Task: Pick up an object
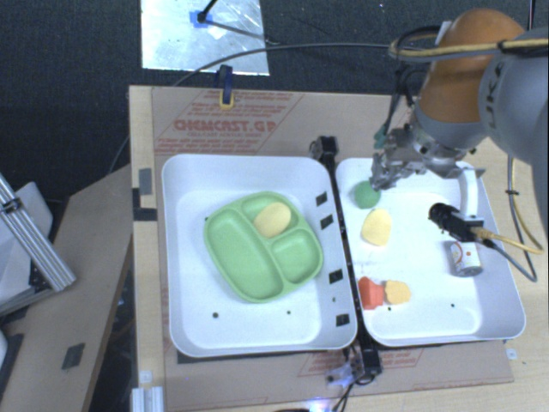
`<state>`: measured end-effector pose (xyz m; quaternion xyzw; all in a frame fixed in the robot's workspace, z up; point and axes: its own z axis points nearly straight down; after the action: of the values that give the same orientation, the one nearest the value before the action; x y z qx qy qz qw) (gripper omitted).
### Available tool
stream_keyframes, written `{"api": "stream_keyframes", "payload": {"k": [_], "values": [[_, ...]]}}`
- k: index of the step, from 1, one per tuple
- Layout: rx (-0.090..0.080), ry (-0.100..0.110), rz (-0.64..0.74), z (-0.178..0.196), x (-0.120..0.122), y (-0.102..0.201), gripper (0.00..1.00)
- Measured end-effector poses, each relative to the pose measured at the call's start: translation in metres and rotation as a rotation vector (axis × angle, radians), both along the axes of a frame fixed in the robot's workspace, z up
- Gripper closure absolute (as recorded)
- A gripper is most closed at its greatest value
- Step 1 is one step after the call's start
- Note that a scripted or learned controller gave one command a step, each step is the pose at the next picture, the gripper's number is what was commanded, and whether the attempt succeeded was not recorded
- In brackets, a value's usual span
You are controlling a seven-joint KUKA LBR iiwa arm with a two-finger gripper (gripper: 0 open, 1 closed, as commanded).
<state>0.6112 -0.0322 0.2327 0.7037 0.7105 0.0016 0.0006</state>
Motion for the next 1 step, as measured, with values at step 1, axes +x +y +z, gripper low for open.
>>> {"api": "stream_keyframes", "payload": {"k": [1], "values": [[0.0, 0.0, 0.0, -0.0071, 0.0173, 0.0496, 1.0]]}}
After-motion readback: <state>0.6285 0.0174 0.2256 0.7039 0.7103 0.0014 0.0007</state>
